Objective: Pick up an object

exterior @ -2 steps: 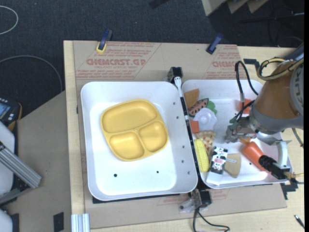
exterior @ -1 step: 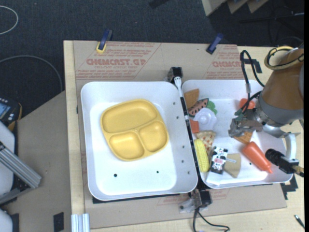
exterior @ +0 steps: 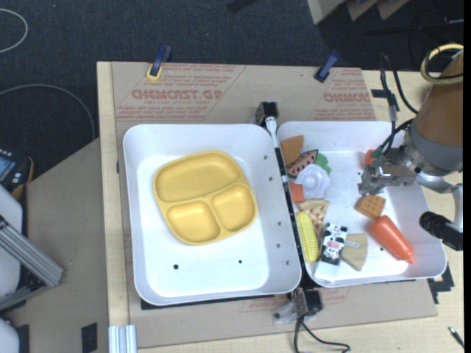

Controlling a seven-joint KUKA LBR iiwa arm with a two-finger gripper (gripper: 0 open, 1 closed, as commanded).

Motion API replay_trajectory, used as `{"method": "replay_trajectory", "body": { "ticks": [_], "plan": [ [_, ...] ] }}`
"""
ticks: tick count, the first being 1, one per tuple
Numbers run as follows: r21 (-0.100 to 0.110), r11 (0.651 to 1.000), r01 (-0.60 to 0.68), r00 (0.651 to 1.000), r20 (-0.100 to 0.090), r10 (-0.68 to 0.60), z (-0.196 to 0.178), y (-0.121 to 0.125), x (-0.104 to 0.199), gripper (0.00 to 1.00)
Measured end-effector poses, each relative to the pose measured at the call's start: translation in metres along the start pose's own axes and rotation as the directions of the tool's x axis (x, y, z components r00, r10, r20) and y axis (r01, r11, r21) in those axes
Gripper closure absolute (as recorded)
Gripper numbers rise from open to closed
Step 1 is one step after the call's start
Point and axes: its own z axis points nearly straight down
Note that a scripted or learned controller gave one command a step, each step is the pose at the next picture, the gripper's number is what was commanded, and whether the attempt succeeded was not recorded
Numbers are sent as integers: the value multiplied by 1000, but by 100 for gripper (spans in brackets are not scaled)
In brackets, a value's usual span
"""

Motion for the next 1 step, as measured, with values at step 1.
{"method": "replay_trajectory", "body": {
  "ticks": [1],
  "plan": [
    [2,1000,-1,1000,-1,1,-16,1,0,100]
  ]
}}
